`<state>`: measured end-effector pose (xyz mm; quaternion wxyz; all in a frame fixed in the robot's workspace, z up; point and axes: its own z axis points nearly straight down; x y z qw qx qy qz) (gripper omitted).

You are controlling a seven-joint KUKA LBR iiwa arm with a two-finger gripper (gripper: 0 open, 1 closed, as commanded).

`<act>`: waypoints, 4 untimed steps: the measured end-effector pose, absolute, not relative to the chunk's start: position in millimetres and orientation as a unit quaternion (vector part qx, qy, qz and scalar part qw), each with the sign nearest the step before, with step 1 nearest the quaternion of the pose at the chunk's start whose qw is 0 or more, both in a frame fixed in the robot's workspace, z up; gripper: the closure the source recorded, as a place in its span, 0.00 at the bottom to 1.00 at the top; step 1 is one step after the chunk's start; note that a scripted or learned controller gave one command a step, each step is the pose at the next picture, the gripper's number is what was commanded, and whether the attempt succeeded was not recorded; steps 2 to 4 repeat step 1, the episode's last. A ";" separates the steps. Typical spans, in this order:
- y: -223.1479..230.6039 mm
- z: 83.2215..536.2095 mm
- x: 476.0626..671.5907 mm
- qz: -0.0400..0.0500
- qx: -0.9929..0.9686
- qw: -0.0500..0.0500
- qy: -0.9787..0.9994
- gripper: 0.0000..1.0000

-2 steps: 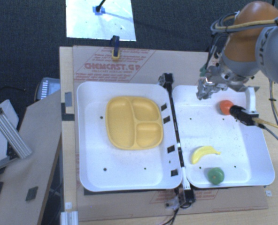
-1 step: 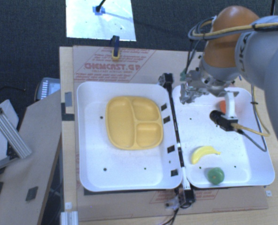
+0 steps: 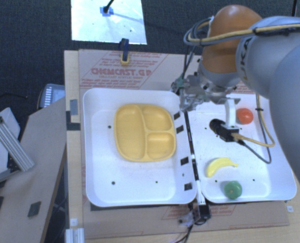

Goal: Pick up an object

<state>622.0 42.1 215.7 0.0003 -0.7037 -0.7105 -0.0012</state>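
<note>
One fixed camera above the bench (image 3: pixel 73 156) looks down at a slant, framing the left bin (image 3: pixel 102 186) and right bin (image 3: pixel 261 181).

Bench (image 3: pixel 73 176) carries brown sheet (image 3: pixel 155 65) (red print); on it, white bin (image 3: pixel 102 181) beside second white bin (image 3: pixel 264 178).

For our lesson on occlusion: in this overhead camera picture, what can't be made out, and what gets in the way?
Camera view, right bin: far right corner hidden under the arm.
Orange-red round thing: left edge covered by wrist hardware; kind unclear.
Green round thing: too small to name.
Arm: cut off by the picture's right edge.
</note>
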 end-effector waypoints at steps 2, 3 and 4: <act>93.8 208.6 612.2 -0.001 -0.704 0.001 -0.711 1.00; 93.8 208.6 612.2 -0.001 -0.704 0.001 -0.711 1.00; 93.8 208.6 612.2 -0.001 -0.704 0.001 -0.711 1.00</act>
